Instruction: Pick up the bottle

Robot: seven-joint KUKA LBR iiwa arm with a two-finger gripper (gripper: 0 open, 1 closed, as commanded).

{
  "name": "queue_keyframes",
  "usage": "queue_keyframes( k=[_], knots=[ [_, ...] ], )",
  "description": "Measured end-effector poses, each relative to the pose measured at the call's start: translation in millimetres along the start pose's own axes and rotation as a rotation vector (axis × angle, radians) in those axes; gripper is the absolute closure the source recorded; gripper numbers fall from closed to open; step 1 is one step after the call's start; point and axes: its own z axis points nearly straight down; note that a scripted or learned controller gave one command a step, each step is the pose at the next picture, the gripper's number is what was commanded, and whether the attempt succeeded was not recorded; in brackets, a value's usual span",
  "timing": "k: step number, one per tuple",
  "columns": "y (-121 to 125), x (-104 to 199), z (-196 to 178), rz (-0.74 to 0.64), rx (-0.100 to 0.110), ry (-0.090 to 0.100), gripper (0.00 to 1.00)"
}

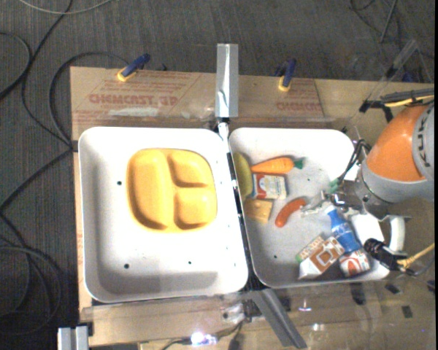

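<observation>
Gripper [334, 204], state I cannot tell, beside glossy blue bottle [343, 233] in smooth white bin [292, 138]

Arm over the right bin, yellow tray in the left

You see the gripper [328, 199] low in the right bin [277, 265]; a blue-labelled bottle [343, 233] lies just beside it; the yellow tray [172, 188] sits in the left bin [102, 268].

- cardboard sheet [153, 97] under the bins: red print, mirrored/upside down, reads roughly "CHEMCAST"; a second red line at right [299, 105] is too faint to read
- arm [409, 148]: dark letters on orange band, partly cut off, unreadable
- packet labels in right bin [271, 187]: too small to read
</observation>
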Motion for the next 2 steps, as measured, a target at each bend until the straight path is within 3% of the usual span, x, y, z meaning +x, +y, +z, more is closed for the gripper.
queue_keyframes(
  k=[1,2],
  knots=[
    [1.4,-1.7,-9.0,0.000,-0.009,-0.007,1.00],
    [2.1,0.3,-18.0,-0.002,-0.008,-0.005,1.00]
  ],
)
